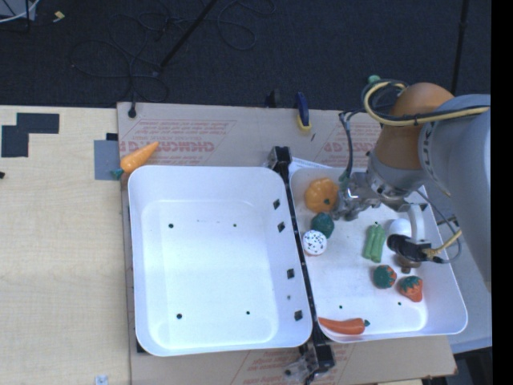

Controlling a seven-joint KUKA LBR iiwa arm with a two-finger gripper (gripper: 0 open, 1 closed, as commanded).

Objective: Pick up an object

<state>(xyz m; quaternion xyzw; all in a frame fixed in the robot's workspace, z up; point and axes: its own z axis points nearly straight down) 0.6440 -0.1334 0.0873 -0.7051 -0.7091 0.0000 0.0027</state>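
With the arm low in the right shallow white bin (449, 315), your jaws' state can't be told.
Gripper (350, 204) sits just beside the round orange fruit (321, 193); dark green ball (323, 223) and white dotted ball (314, 243) lie near.

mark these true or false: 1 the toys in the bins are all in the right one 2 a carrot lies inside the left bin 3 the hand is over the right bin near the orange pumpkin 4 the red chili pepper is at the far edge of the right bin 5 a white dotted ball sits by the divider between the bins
1. True. The toys sit in the right bin.
2. False. The carrot lies outside the left bin, on the board by its far left corner.
3. True. The hand is beside the orange pumpkin.
4. False. The red chili pepper lies at the near edge.
5. True. The white dotted ball is next to the divider.
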